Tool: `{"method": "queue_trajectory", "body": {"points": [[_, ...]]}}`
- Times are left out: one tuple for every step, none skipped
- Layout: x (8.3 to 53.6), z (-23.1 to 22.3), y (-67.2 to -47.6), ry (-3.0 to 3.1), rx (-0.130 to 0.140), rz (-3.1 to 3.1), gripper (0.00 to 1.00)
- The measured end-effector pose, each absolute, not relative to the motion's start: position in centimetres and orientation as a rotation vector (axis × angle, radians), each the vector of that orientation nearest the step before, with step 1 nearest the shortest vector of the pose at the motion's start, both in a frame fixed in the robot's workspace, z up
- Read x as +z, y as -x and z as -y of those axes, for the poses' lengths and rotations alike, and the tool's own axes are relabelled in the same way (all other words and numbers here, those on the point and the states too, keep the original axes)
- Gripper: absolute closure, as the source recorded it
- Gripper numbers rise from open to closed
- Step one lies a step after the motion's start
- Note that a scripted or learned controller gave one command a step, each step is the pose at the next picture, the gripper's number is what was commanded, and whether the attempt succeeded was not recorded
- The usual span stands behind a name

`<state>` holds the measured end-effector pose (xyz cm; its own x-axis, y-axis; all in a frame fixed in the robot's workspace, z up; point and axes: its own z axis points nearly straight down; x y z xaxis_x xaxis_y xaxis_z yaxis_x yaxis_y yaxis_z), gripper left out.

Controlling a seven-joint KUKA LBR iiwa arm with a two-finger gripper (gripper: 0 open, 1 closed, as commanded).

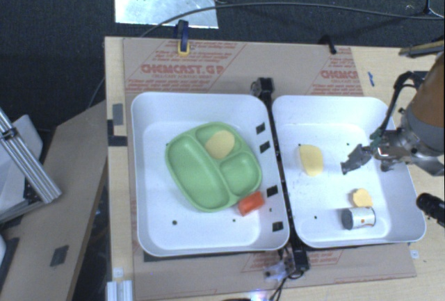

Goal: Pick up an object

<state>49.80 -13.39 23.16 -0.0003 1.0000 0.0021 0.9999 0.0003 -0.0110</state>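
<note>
Arm: reaches in from the right, wrist over the right bin (400, 153).
Gripper (353, 159): dark fingers point left, over the bare floor in the middle of the right bin. No object sits between them. Whether they stand apart or closed, I cannot tell; they merge into one dark shape.
Candidates, right bin: yellow block (311, 159) lying just left of the fingertips, apart from them; small yellow-orange piece (361, 197) below the gripper; grey-and-white cylinder (357, 218) on its side, just under that piece, near the front wall.
Left bin (149, 174): green divided plate (208, 174) with a yellow item (220, 144) in its upper compartment; an orange-red piece (251, 204) against the plate's lower right rim.
Step in hand (judgement): approach, nothing gripped yet.
Likeliest target: the yellow block, nearest the fingertips, with bare floor all round it.
How to do it well: centre the fingers over the block before descending; straddle its narrow width, not its length; go down to the bin floor, then close.
Risk: an off-centre descent pushes the block toward the divider wall. The cylinder may roll if nudged.
Check: lift only once the block is seen between the fingers.
</note>
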Motion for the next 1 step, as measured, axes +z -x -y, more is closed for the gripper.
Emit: {"method": "queue_trajectory", "body": {"points": [[23.78,13.35,-50.05,2.218,-0.002,2.227,0.0]]}}
